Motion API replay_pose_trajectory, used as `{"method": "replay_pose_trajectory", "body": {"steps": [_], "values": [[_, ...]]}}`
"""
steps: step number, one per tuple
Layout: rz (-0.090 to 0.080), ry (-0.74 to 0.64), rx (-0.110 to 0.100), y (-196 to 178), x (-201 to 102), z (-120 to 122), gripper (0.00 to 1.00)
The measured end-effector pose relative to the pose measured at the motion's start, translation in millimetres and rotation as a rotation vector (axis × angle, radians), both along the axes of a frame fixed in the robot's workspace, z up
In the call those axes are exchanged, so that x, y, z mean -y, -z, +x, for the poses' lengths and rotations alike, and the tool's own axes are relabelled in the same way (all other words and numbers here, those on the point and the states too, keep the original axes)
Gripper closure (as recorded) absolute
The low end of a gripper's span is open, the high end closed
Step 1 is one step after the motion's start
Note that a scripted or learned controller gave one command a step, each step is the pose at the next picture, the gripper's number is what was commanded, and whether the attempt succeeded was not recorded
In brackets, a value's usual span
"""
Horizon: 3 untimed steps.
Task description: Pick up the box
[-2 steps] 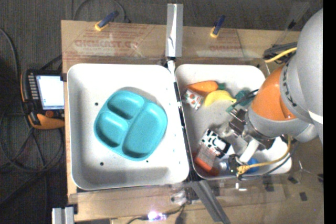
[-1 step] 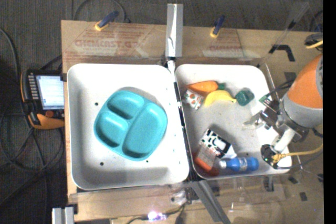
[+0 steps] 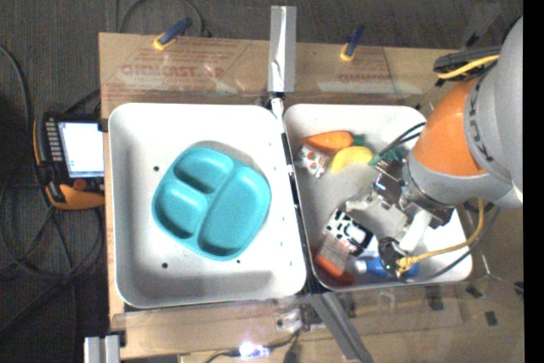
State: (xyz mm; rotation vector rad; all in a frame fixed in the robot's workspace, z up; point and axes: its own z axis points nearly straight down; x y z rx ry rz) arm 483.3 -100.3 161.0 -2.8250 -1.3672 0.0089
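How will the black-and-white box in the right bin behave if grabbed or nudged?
The box looks like small printed card: probably light and fairly stiff, though a hard squeeze might dent it. Flat-sided, it should slide rather than roll. A red thing lies right beside it, so a push may jam it.

- The arm (image 3: pixel 510 115) is a thick, rounded grey shell with a smooth, dull finish.
- A broad orange band (image 3: pixel 449 136) wraps it just above the wrist.
- Under the band sits a darker grey ring (image 3: pixel 442 183).
- The hand (image 3: pixel 378 212) is pale metal, blocky, with dark fittings.
- Thin dark cables (image 3: pixel 399 140) loop off the wrist by a small green connector (image 3: pixel 393 154).
- A black-and-yellow cable bundle (image 3: pixel 463 64) lies against the grey shell.
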Motion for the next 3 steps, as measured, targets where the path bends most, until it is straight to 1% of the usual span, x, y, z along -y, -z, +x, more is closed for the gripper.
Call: {"method": "replay_pose_trajectory", "body": {"steps": [1, 2, 3], "values": [[-0.004, 0.092, 0.001, -101, 85, 46, 0.0], [-0.005, 0.58, -0.002, -6, 34, 7, 0.0], [-0.003, 0.425, -0.002, 51, -6, 51, 0.0]]}}
